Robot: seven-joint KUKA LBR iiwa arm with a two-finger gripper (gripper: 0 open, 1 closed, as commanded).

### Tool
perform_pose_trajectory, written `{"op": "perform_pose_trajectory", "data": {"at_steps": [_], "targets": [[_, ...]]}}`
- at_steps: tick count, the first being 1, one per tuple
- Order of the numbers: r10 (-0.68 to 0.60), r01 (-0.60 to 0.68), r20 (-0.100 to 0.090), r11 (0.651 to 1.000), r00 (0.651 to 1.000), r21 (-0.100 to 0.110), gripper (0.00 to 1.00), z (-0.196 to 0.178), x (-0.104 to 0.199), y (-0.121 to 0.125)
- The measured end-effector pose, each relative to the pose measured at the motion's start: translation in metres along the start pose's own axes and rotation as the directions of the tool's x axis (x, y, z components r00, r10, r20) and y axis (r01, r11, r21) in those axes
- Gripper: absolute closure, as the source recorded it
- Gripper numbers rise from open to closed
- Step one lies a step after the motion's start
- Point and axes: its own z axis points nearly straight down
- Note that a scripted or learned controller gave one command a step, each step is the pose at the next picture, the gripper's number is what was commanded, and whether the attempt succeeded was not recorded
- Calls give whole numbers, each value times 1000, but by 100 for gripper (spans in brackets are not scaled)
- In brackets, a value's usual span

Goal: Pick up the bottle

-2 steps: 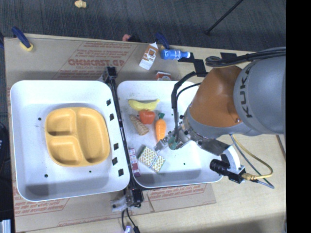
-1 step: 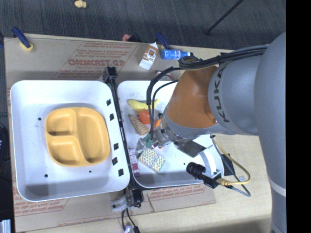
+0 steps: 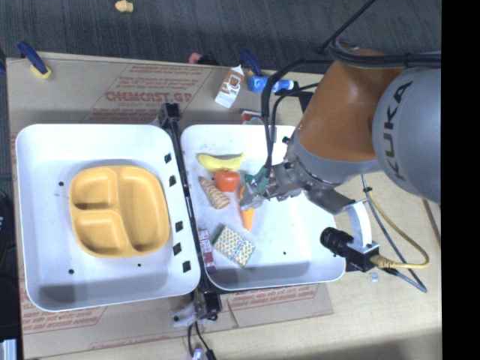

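Pincer sits low in the right bin, over the cluster of banana, tomato and carrot; whether it is open or closed, cannot tell. No bottle can be made out in either bin; a small carton-like item lies on the counter behind the bins. Yellow divided tray fills the left bin, likely as a drop target.

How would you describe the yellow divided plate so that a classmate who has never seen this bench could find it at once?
Start with the two white bins side by side and take the left bin, away from the grey and orange arm. The yellow plate lies in its middle. It is the single large item there, moulded into three compartments, while the right bin holds small loose pieces such as a banana.
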Motion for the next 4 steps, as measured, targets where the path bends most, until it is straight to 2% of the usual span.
{"op": "perform_pose_trajectory", "data": {"at_steps": [1, 2, 3, 4], "targets": [[-252, 252, -3, 968, 968, 4, 100, 103, 11, 1], [-91, 91, 0, 996, 996, 1, 100, 69, 32, 7], [32, -32, -2, 999, 999, 5, 100, 103, 46, 9], [-243, 243, 0, 970, 970, -1, 100, 1, -5, -1]]}}
